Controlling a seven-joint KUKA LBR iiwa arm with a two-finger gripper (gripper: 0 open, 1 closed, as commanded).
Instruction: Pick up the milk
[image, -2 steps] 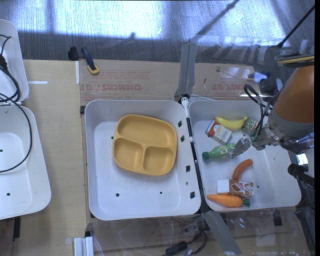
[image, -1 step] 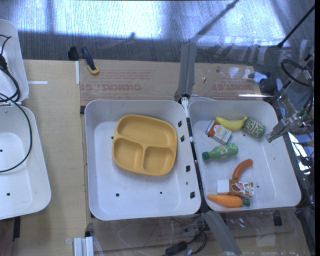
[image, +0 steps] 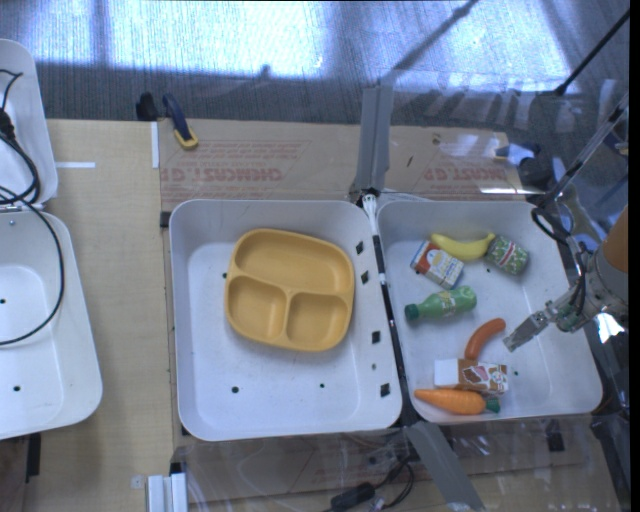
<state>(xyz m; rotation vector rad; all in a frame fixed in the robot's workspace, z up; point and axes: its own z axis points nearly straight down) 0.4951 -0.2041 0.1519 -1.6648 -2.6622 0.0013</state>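
Observation:
Two small cartons lie in the right bin (image: 560, 395), and their labels are too small to read. A white and brown carton (image: 473, 376) lies on its side near the front, just above a carrot (image: 452, 401). A red, white and blue carton (image: 437, 264) sits near the back, beside a banana (image: 462, 245). My gripper (image: 520, 336) hangs over the right side of this bin, right of a red sausage (image: 485, 335) and up and to the right of the white and brown carton. It holds nothing that I can see.
A green bottle (image: 441, 305) lies mid-bin and a green can (image: 507, 256) stands at the back right. The left bin (image: 190, 330) holds a yellow divided plate (image: 290, 288). Cables hang by the arm at the right edge.

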